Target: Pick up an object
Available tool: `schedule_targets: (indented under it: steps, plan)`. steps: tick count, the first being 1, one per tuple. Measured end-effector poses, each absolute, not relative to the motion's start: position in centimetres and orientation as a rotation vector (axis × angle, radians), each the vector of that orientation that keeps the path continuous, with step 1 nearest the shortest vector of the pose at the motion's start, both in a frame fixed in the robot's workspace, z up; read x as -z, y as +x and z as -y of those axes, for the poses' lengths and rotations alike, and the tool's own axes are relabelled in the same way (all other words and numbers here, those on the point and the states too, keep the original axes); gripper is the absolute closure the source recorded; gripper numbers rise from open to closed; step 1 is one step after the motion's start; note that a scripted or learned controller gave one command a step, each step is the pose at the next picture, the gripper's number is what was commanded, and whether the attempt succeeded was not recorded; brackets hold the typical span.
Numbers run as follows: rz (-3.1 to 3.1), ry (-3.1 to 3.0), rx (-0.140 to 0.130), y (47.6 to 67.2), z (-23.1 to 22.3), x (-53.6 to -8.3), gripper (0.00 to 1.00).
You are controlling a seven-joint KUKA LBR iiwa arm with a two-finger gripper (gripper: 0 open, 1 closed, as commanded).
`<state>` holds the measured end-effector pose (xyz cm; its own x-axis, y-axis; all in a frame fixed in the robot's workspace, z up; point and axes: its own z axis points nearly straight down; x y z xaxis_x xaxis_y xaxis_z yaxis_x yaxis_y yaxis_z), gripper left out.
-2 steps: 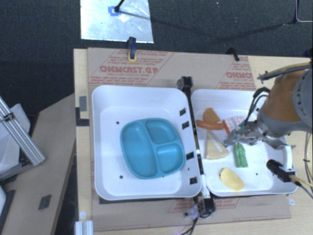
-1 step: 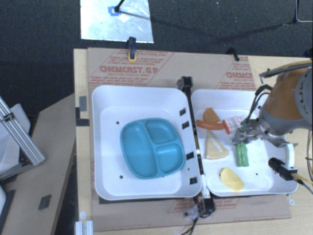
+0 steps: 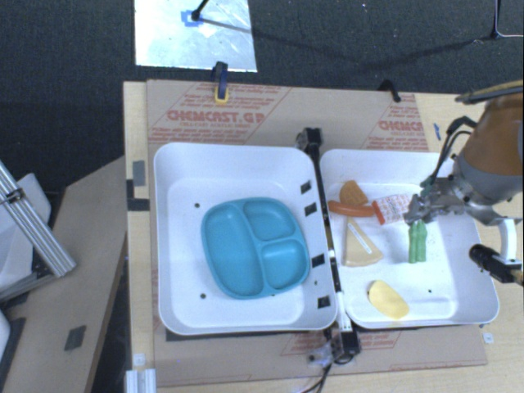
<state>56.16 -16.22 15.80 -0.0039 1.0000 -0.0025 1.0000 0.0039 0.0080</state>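
Over the right bin [image 3: 467, 301], the gripper [image 3: 423, 211] hangs low above a loose scatter of toy food, its arm reaching in from the right with the orange band above the wrist. The pieces lie apart from one another on the bin floor, which leaves room for fingers to come down around a single one. The left bin [image 3: 176, 170] carries only a blue divided plate [image 3: 254, 248], lying flat, so the pickable things are all on the arm's side.

Just beneath and slightly below the gripper lies a green stick-shaped piece [image 3: 417, 242], the nearest candidate. A red-and-white packet [image 3: 393, 206] sits just to its left, touching or almost touching the fingertips, with a red sausage [image 3: 354, 210] and a brown piece [image 3: 354, 191] further left. A pale wedge [image 3: 360, 247] and a yellow lump [image 3: 388, 299] lie well apart, nearer the front.

Whether the fingers are spread or pressed together I cannot tell; the tip is too dark and small, and nothing is visibly between them.
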Motion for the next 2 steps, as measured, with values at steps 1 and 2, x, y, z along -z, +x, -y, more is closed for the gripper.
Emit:
schedule_targets:
  steps: [1,2]
  plan:
    - [-2.222,2.212,-0.006,55.5,15.8,-21.6,1.00]
    - [-2.222,2.212,-0.005,56.0,15.8,-26.0,1.00]
